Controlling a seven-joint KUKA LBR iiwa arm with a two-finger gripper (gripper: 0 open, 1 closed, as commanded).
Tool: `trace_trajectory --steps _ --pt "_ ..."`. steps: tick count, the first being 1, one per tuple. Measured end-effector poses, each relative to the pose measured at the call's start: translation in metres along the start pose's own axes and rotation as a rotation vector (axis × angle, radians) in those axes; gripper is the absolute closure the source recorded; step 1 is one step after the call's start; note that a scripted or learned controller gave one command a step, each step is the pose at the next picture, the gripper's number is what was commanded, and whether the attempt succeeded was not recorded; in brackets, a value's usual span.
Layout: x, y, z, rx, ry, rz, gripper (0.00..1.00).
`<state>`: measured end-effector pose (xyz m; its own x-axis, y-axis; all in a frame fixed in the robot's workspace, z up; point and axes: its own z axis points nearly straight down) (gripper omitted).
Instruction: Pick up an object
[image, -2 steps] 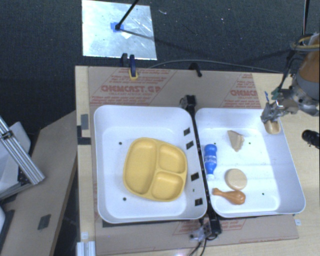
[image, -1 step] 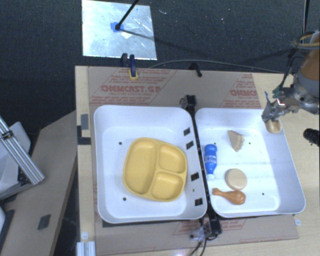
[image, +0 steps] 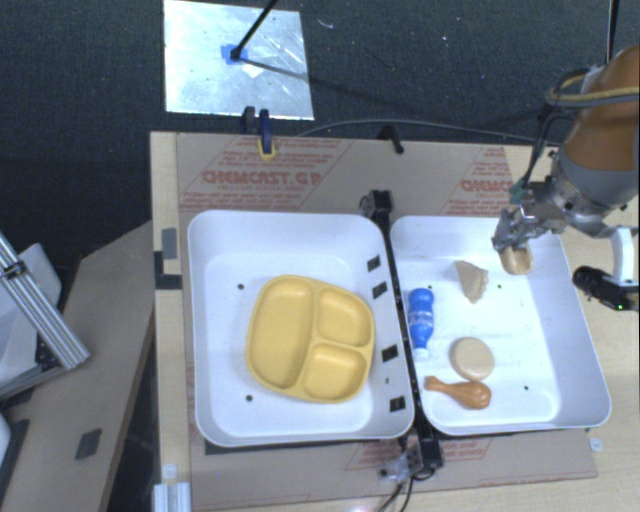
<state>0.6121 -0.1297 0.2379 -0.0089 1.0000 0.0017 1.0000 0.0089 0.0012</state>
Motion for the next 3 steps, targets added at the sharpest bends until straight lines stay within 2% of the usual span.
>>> trace_trajectory --steps 1,2,3 --pt "0.051 -0.013 0.012 0.002 0.0 0.0 1.0" --pt "0.107 -0.019 0.003 0.0 0.001 -0.002 1.0" --pt "0.15 -0.03 0.002 0.001 0.0 0.0 1.0"
